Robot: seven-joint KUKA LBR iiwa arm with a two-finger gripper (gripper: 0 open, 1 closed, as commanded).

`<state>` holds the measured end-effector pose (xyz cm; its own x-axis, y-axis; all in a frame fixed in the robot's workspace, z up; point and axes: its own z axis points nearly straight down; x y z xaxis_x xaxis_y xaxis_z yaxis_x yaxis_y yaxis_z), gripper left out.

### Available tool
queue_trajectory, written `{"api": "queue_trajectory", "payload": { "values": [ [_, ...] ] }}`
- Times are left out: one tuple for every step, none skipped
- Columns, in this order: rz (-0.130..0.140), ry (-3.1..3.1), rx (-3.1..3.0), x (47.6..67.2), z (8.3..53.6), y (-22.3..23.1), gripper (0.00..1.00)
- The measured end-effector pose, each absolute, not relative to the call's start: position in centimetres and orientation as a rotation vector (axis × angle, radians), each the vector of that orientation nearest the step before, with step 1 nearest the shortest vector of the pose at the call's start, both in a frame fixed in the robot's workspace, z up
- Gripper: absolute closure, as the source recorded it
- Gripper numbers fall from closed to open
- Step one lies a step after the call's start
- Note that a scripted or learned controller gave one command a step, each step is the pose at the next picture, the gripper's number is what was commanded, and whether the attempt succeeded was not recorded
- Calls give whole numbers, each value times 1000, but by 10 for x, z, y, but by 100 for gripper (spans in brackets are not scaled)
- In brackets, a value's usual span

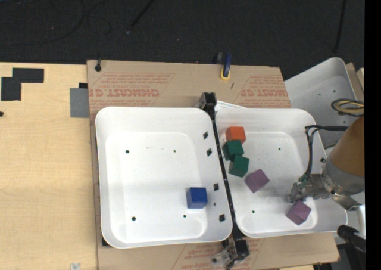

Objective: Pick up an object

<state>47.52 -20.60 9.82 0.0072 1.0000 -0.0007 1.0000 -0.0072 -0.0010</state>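
Pale wooden bench (41, 179) carries two white bins; right bin (280, 129) holds a small purple cube (298, 211) at five o'clock, matte and tilted; end effector (307, 191) sits just above it, grip state unclear.

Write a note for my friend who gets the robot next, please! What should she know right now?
Gripper: low in the right bin, near its right wall, just above a purple block. Whether it grips anything cannot be told.
Right bin also holds: an orange block, two green blocks bunched by the divider, and a second purple block near the middle.
Left bin: one blue block near its front right corner.
Done: nothing visibly lifted.
Left: grasp one block and raise it; the purple one by the gripper looks the likeliest pick.
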Motion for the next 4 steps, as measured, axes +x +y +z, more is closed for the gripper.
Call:
{"api": "queue_trajectory", "payload": {
  "values": [
    [-13, -2239, -2221, 551, 255, -156, 100],
    [-9, -2233, -2220, 556, 383, -105, 100],
    [-14, -2235, -2222, 542, 513, -60, 100],
    [21, -2215, -2205, 471, 349, 0, 100]
  ]
}}
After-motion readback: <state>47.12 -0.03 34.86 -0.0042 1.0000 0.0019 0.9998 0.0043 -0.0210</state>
